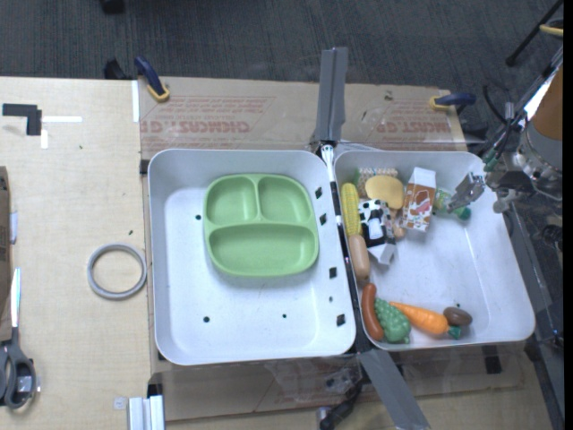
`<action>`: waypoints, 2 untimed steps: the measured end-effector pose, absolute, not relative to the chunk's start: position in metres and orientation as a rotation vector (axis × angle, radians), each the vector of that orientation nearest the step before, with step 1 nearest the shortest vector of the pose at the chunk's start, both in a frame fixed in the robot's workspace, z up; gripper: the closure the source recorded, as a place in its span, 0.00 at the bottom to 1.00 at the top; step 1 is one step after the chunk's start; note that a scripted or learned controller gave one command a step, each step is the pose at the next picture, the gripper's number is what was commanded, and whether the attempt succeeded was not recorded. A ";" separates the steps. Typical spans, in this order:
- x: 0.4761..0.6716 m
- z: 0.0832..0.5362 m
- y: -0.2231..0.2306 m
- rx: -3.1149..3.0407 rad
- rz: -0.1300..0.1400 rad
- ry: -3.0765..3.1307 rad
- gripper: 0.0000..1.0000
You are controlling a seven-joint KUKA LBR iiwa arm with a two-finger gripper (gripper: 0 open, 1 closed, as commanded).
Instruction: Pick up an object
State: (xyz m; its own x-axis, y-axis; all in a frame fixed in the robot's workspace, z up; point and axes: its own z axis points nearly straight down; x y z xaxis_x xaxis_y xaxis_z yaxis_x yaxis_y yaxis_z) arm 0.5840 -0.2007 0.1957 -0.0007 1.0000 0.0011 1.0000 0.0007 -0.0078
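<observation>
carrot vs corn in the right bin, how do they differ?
The carrot is orange with a green end; the corn is yellow. The carrot lies near the front wall, running left to right; the corn lies along the left wall, running front to back. Both are long toy vegetables lying flat in the right bin.

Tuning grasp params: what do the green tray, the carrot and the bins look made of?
Green tray: looks like moulded plastic, matte, uniform colour with rounded compartment walls.
Carrot: probably plastic toy food, smooth with a slight sheen; could be rubber.
Bins: white, smooth, thin-walled with rounded corners; plastic or painted metal, can't tell which.
</observation>
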 end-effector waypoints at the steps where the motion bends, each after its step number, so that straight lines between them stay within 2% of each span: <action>1: 0.635 0.163 -0.216 -2.051 0.007 -2.375 0.00; 2: 0.659 0.130 -0.215 -2.001 0.005 -2.419 0.00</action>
